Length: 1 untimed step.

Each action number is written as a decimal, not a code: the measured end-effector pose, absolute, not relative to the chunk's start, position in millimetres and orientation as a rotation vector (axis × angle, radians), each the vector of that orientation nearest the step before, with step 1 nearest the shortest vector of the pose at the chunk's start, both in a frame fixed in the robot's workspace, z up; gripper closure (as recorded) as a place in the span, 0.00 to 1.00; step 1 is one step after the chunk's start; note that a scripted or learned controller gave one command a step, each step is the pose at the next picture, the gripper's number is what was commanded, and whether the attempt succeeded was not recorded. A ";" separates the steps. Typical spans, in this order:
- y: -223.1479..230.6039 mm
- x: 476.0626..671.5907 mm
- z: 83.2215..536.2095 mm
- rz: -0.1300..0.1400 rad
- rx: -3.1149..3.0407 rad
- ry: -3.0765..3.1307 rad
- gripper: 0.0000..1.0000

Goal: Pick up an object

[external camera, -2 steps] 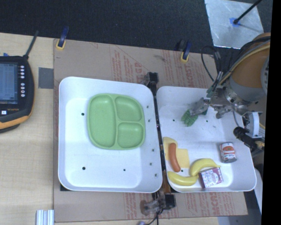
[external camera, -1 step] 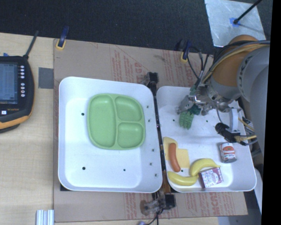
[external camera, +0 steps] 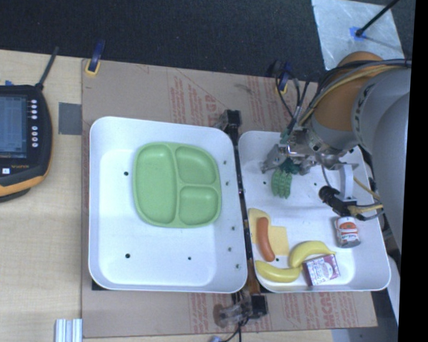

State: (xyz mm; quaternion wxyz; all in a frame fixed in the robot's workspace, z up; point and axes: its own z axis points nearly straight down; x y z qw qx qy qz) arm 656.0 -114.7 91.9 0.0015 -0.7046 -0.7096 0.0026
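Covering the bench, a brown cardboard sheet with faded red print carried the two white bins, and dark carpet lay beyond its far edge. A handheld control pendant rested on the pale bench top, well apart from the left bin on its outer side. That bin held a green three-compartment plate.

The right bin served as the landmark for the task items. A small green object sat in its far half, near the wall shared with the left bin; its long axis ran roughly from the far rim toward the near rim. The gripper hung directly above the far end of this object, apparently touching it; whether the fingers were spread or closed could not be determined.

Along the near rim lay a banana, curved and lengthwise to the rim, with a hot dog on a yellow slice just beside it, a red-labelled packet, and a small can.
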 end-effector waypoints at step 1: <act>-139.7 656.4 92.3 0.003 -2.218 -2.225 0.00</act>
